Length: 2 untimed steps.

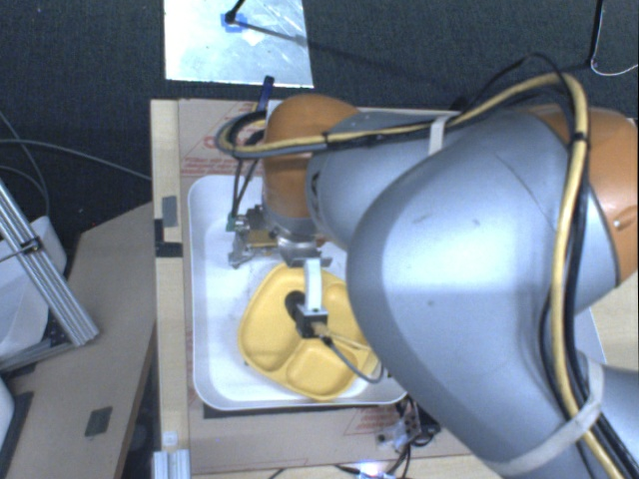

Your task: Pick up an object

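A yellow moulded dish (272,345) with rounded compartments lies in the near half of the left white bin (213,267). My gripper (262,248) hangs over the bin just behind the dish's far edge, under the orange wrist band (295,133). The wrist and its fittings cover the gripper's lower end and part of the dish's top. The big grey arm (479,267) hides the right part of the dish and everything to its right.
The bin sits on a brown bench board (168,267). A shiny metal sheet (238,28) lies on the dark floor behind the bench. An aluminium frame (40,277) stands at the left, beyond the bench edge.
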Available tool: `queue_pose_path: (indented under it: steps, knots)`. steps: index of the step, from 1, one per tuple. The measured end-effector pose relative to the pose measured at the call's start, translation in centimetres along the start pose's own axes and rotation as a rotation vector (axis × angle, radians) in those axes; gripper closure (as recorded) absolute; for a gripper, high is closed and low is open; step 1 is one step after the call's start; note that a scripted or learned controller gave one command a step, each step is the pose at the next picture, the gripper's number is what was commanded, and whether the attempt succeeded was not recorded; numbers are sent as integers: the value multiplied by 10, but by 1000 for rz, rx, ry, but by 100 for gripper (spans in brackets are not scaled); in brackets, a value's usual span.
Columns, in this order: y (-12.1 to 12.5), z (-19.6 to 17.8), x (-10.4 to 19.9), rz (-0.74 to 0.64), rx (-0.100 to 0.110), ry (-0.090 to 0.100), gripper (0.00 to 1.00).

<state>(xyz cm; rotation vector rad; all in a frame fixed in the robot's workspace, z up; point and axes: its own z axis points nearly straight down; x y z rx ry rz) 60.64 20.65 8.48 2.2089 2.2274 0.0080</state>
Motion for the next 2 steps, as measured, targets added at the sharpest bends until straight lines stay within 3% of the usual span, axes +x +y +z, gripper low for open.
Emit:
queue_pose_path:
  steps: [1,2]
  knots:
    - [3,-11,-3,1,2,-1,100]
    - [-52,-2,-74,13,-3,-2,100]
